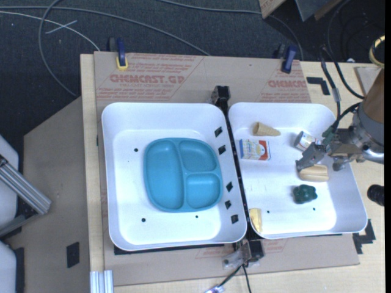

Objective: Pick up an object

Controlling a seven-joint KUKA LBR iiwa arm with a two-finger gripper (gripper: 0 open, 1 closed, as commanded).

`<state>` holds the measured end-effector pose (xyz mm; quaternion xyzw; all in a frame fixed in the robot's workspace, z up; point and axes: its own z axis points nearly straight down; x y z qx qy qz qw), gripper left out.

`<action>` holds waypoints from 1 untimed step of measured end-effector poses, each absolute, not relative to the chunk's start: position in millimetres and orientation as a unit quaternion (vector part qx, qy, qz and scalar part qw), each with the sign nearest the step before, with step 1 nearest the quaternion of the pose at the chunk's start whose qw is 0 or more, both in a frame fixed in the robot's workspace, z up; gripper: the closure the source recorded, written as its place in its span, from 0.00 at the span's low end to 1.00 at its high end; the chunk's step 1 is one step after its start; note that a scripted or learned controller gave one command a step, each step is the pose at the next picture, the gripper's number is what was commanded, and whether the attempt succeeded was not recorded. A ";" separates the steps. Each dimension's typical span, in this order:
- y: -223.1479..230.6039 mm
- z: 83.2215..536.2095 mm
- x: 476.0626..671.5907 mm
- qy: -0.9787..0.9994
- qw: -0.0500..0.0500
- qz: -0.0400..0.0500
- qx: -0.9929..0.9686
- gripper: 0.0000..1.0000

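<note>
My gripper (322,161) reaches into the right bin (287,224) from the right, over its right half. It is open, and nothing shows between its two dark fingers (307,159). A beige chunk (314,174) lies on the bin floor just below the fingertips. A small silver-grey object (302,140) sits right beside the gripper, up and to its left. A dark green lump (304,193) lies a little nearer the front. A tan wedge (266,129) and a small white carton with red and blue print (254,149) lie towards the bin's left side.
A yellow piece (255,218) rests at the right bin's front left corner. The left bin (122,224) holds a blue divided plate (182,174). A black divider with clips (231,163) runs between the bins. Cables trail at the back right.
</note>
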<state>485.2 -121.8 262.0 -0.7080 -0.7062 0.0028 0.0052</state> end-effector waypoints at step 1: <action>-121.7 266.5 487.2 -0.707 0.001 0.000 -0.707 0.00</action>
